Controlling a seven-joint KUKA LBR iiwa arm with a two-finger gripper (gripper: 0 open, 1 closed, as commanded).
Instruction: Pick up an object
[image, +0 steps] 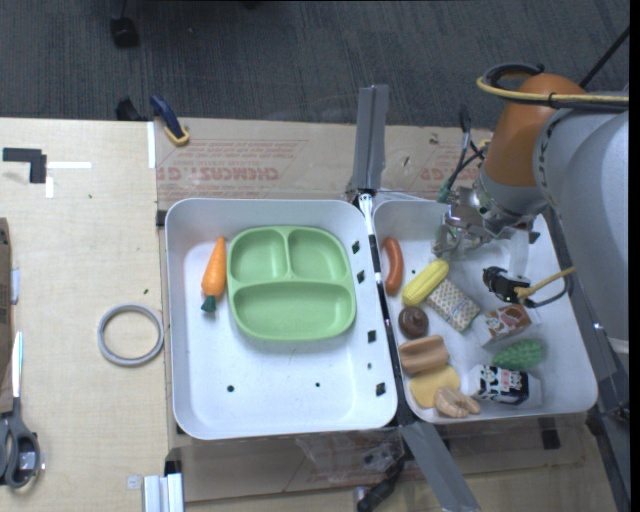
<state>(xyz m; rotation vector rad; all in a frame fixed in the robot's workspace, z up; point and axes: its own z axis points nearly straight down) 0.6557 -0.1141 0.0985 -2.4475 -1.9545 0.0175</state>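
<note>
My gripper (452, 237) hangs low over the far part of the right bin (565, 400), just beyond a yellow corn cob (424, 281). A red sausage (393, 263) lies to the left of the corn. Closer to the front are a speckled cracker block (455, 306), a chocolate donut (413, 321), a hot dog bun (423, 353), a yellow cheese piece (436, 386) and a tan shrimp-like piece (457, 404). A cow-print carton (502, 384), a green leafy toy (518, 353) and a small red-brown carton (507, 322) lie at the right.
The left bin (270, 400) holds a green divided plate (292, 282) and a carrot (213, 268). On the bench at the left lie a tape ring (130, 333) and scissors (18, 448). A grey bar (368, 150) stands behind the bins. The arm covers the right bin's far right corner.
</note>
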